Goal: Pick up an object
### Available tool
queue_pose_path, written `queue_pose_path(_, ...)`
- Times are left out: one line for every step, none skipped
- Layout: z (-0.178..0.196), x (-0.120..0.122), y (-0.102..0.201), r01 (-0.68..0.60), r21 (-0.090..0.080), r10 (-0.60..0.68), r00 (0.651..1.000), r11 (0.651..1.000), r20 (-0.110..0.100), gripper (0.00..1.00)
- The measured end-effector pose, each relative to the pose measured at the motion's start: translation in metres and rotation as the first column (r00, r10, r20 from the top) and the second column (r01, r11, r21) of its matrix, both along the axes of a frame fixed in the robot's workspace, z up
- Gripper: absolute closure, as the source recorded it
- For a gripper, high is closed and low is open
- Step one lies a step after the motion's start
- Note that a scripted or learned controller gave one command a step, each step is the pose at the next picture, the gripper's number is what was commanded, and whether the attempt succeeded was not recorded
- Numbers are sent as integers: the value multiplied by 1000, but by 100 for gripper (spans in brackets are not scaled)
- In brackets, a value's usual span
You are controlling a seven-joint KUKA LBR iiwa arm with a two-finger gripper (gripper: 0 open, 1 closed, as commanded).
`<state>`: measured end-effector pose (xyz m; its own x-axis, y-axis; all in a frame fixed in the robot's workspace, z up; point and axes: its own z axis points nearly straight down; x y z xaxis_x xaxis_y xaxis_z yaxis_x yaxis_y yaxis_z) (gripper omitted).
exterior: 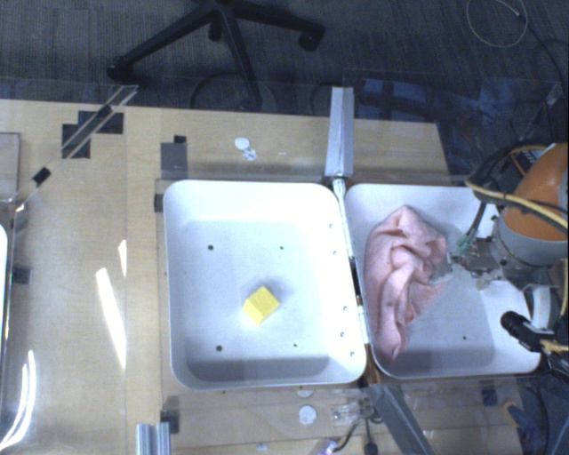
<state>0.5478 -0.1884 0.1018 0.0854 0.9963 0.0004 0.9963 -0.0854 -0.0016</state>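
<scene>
A crumpled pink cloth (403,277) lies in the left half of the right bin (462,355). A small yellow block (260,305) sits alone near the middle of the left bin (204,222). My gripper (449,265) reaches in from the right and is low over the right bin, right at the cloth's right edge. The wrist and its orange band (538,191) stand above the bin's right side. Whether the gripper touches or holds the cloth cannot be made out.
A metal divider rail (339,133) runs back from the seam between the two bins. Cables (533,333) hang by the arm at the right bin's right rim. A chair base (222,27) stands on the floor beyond the bench.
</scene>
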Motion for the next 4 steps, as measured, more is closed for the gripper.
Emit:
queue_pose_path(9, 2, 1, -2, 0, 2, 1000, 1000, 1, 100)
queue_pose_path(111, 39, 30, 16, -1, -16, 1000, 1000, 4, 100)
queue_pose_path(107, 46, 13, 157, -1, -157, 988, 988, 2, 100)
queue_pose_path(107, 46, 13, 157, -2, -157, 988, 988, 2, 0)
